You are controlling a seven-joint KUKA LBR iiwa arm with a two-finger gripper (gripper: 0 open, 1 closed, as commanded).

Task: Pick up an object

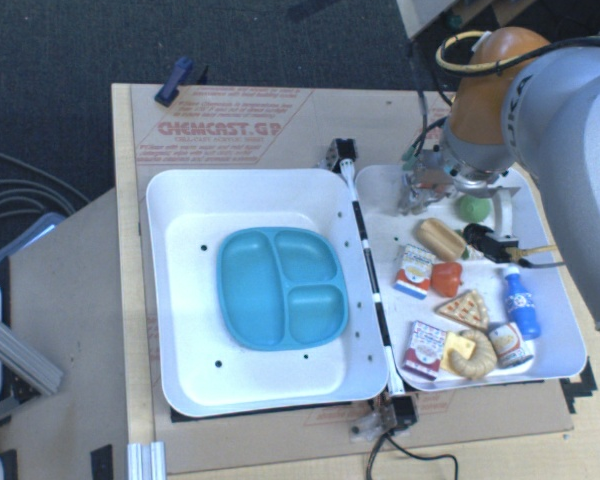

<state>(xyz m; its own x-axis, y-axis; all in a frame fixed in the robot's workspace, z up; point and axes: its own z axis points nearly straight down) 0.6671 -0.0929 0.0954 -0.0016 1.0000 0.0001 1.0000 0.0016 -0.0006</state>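
Pickup not done: nothing shows lifted, and every item lies on the floor of the right white shallow bin (388, 230). Nearest candidates are the small green round ball (472, 208), just beside the gripper (426, 192) on its right in view, and the tan bread-roll-shaped piece (439, 236), just below it in view. Further toward the near edge lie the red-and-white small carton (414, 271), red tomato-like piece (445, 279), triangular waffle-patterned wedge (464, 310), blue plastic bottle (520, 304), red flat packet (425, 349) and pale ring-shaped bagel (473, 361). The left white shallow bin (180, 268) holds a blue divided plastic tray (280, 288).

My read: the whole grasp and lift is left to do.

The grey arm (570, 98) comes in from the right. Its orange band (490, 83) is above the wrist, and the wrist points down over the right bin's far left corner, tool low. Claw state: cannot tell.
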